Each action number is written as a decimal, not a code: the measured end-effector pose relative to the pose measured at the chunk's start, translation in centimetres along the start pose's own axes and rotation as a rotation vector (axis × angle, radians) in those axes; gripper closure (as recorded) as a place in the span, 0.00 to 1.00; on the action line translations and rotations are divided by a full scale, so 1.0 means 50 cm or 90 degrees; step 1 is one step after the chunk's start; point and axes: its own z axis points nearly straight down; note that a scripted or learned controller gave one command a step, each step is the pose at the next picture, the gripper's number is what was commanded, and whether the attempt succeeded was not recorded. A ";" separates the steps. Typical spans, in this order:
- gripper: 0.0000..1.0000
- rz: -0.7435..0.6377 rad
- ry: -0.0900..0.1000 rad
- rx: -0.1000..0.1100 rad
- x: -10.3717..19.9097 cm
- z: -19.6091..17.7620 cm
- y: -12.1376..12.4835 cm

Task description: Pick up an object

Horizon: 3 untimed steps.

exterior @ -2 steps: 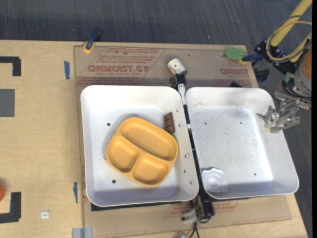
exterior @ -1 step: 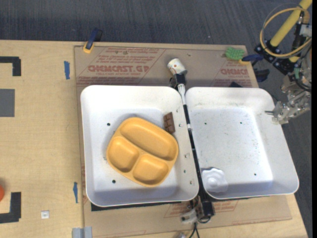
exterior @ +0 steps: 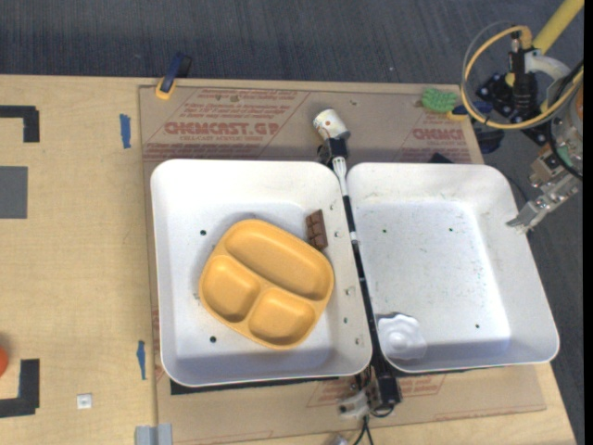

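A yellow divided plate [exterior: 267, 282] lies in the left bin [exterior: 181, 193], upside facing with three compartments. A small brown block [exterior: 316, 230] rests against that bin's right wall, just beyond the plate. In the right bin [exterior: 463, 248] a small clear, whitish object [exterior: 400, 334] sits in the near left corner. My gripper [exterior: 540, 202] hangs over the right bin's far right rim, well away from every object, with nothing seen in it.
A white-tipped tool [exterior: 330, 130] lies on the cardboard behind the seam between the bins. Yellow and black cables [exterior: 505, 72] coil at the back right. A green piece [exterior: 435, 101] and a blue-yellow clamp [exterior: 172, 75] sit at the board's far edge.
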 end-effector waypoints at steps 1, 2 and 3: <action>1.00 0.124 0.000 -0.001 -0.025 0.070 -0.019; 1.00 0.289 0.000 -0.001 -0.118 0.072 -0.054; 1.00 0.205 0.001 0.001 -0.031 0.087 -0.095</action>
